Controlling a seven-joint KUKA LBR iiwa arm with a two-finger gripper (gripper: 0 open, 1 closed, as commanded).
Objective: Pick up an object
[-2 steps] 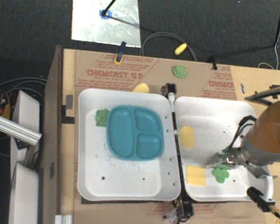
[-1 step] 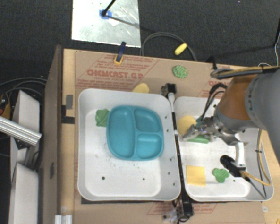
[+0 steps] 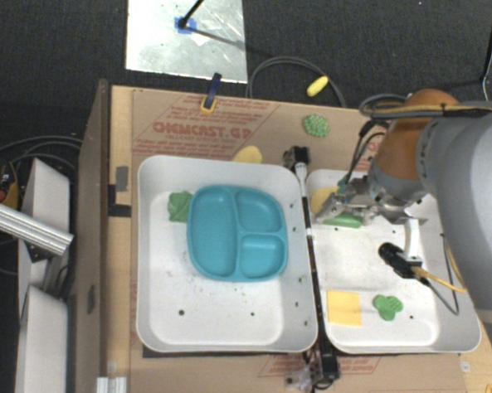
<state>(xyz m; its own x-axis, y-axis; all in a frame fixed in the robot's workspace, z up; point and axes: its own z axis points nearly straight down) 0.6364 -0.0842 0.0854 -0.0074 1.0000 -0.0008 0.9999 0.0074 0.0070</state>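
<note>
My gripper (image 3: 342, 209) is low over the far left part of the right bin (image 3: 454, 329), with the grey arm reaching in from the right. Just under it lies a thin green piece (image 3: 345, 223), touching or nearly touching it; I cannot tell whether it is gripped. A pale yellow object (image 3: 320, 199) sits at the gripper's left, against the bin's wall. Nearer the front of that bin lie a flat yellow square (image 3: 344, 307) and a small green lump (image 3: 387, 306).
The left bin (image 3: 222, 323) holds a blue divided plate (image 3: 236, 233) with a green leafy piece (image 3: 179, 206) at its left edge. On the cardboard behind the bins lie a green lump (image 3: 316, 125) and a yellow piece (image 3: 248, 155).
</note>
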